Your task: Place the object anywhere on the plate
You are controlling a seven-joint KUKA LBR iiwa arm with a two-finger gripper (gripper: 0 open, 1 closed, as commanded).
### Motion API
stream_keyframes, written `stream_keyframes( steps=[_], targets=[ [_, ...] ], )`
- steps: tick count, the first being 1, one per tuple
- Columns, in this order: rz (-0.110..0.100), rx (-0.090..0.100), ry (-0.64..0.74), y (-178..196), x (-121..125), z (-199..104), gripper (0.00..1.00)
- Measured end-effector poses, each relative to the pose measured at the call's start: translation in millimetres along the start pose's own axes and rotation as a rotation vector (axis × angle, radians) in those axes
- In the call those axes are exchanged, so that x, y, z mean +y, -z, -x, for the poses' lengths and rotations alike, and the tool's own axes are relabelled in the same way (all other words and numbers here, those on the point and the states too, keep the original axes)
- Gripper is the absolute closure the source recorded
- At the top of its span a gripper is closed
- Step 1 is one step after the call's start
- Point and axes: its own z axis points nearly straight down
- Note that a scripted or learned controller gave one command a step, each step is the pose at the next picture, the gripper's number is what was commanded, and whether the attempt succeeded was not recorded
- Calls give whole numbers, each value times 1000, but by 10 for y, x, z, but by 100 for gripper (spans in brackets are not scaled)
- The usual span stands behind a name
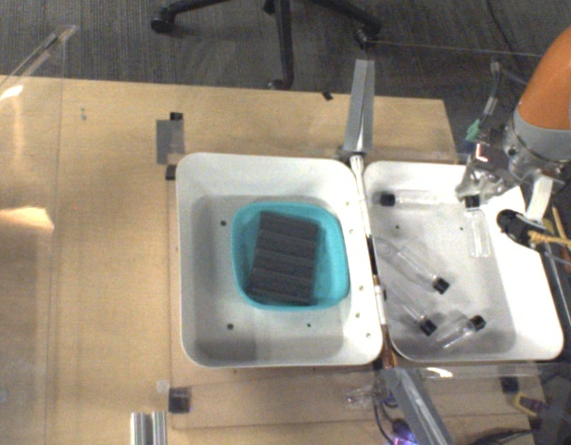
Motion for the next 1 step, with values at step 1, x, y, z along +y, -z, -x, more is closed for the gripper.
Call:
stream_keyframes(
  steps=[1],
  targets=[
    [-5,2,45,-675,-690,-547,100]
  ],
)
